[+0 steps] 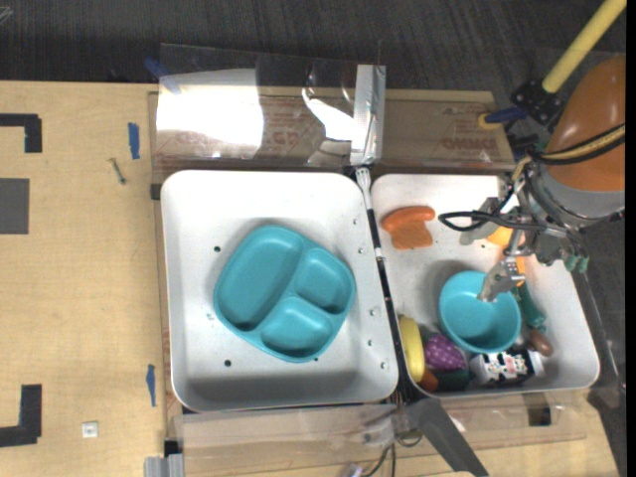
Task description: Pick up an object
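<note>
Clutter filled the front of the right bin (586,311) when we looked down from the camera view. A teal bowl (477,313) sat there, with a yellow piece (411,350) and a purple toy (444,351) just beside it at its left front edge, a black-and-white item (509,366) touching its front rim, and a small brown thing (540,344) near its right. An orange piece (408,225) lay well apart from these, at the back left of the same bin. The left bin (189,266) carried a teal divided plate (285,290), tilted slightly across its middle.

We saw the gripper (502,276) over the bowl's back right rim, the arm (586,127) coming in from the right. We could not tell whether the fingers were open or closed; they merged with the cabling and the rim below them, and we saw nothing between them.

We judged the bowl the likeliest target. The risks seemed plain enough to us: fingers meeting the curved rim off centre could slide off it, or tip the bowl onto the toys crowded against it. Fingers landing on the rim itself, not either side of it, could simply shove the bowl forward into that clutter.
</note>
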Tool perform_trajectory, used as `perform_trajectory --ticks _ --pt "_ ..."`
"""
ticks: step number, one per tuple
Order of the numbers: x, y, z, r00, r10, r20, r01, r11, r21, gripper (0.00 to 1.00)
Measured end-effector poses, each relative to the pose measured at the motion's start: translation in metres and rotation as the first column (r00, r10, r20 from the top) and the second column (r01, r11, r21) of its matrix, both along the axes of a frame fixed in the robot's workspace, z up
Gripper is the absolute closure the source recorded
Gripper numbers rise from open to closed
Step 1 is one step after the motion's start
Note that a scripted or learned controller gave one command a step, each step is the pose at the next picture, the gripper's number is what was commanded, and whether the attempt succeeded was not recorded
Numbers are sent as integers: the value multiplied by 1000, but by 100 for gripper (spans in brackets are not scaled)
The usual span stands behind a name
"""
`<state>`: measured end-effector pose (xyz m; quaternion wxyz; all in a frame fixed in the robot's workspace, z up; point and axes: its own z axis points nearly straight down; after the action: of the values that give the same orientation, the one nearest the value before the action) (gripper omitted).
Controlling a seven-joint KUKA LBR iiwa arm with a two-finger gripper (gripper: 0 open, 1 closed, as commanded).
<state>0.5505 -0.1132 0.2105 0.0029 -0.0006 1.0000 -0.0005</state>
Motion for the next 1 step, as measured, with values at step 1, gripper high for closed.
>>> perform_trajectory --ticks 1 --pt "12 -36 -119 975 221 10 -221 975 -4 0"
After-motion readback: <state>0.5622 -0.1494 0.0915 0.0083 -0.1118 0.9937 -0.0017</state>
